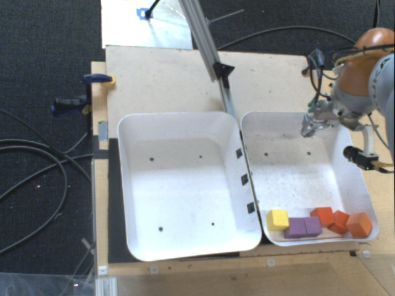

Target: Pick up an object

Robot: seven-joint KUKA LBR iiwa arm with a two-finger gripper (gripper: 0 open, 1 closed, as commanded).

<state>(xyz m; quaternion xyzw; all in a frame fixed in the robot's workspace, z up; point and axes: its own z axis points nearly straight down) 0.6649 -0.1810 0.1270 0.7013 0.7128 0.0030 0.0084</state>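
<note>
The grey arm point(364, 82) reaches in from the right, wrist bent downward, its gripper point(307, 130) hanging low.

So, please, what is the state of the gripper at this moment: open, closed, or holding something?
Gripper: cannot be told; it hangs over the far end of the right bin, away from the blocks.

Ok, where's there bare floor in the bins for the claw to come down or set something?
The left bin has bare floor wall to wall. In the right bin, the floor is bare from the claw at the far wall down to the blocks. It is crowded along the near wall: yellow block, purple block, orange blocks.
</note>
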